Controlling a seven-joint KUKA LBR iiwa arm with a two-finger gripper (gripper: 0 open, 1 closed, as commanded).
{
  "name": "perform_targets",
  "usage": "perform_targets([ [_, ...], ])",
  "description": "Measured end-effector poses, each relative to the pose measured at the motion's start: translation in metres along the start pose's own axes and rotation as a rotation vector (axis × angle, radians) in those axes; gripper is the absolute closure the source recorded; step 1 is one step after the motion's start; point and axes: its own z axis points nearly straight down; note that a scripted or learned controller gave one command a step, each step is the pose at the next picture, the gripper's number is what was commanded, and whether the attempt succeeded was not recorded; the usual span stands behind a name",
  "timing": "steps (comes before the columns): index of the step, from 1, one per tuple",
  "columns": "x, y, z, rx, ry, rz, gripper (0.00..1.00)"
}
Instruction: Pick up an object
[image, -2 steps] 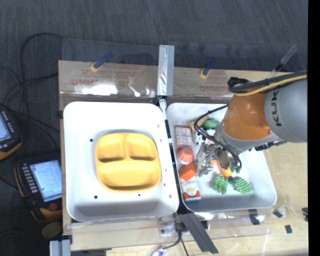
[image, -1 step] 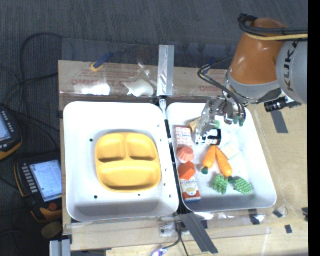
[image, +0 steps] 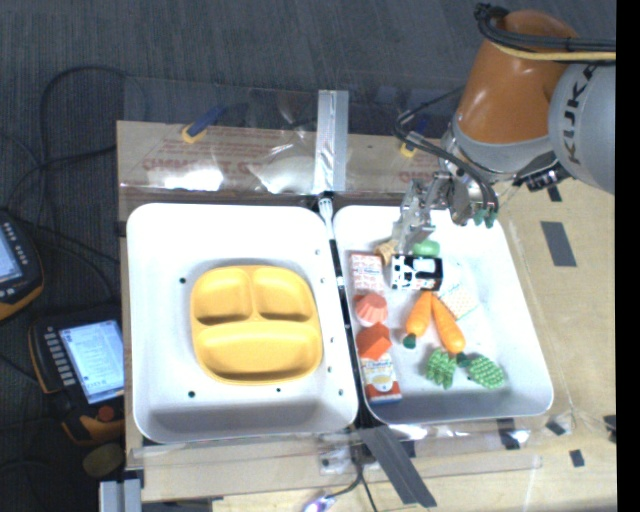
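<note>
Here the gripper (image: 412, 228) hangs over the far end of the right bin (image: 520, 330), just above the black-and-white carton (image: 415, 270); whether its fingers are spread or pressed together cannot be told. The toys crowd this bin, two carrots (image: 432, 318) and the greens (image: 465, 368) nearer the front. The yellow tray (image: 256, 322) lies alone in the left bin (image: 160, 250), so picking happens on the right.

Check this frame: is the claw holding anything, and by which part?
Cannot be told. The claw hangs over the back of the right bin, just above the black-and-white carton, but no item is visibly between its fingers.
</note>
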Motion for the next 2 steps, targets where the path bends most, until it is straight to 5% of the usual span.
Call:
perform_targets([
  [1, 0.072, 0.013, 0.065, -0.003, 0.004, 0.044, 1.00],
  [2, 0.012, 0.034, 0.003, -0.002, 0.000, 0.068, 1.00],
])
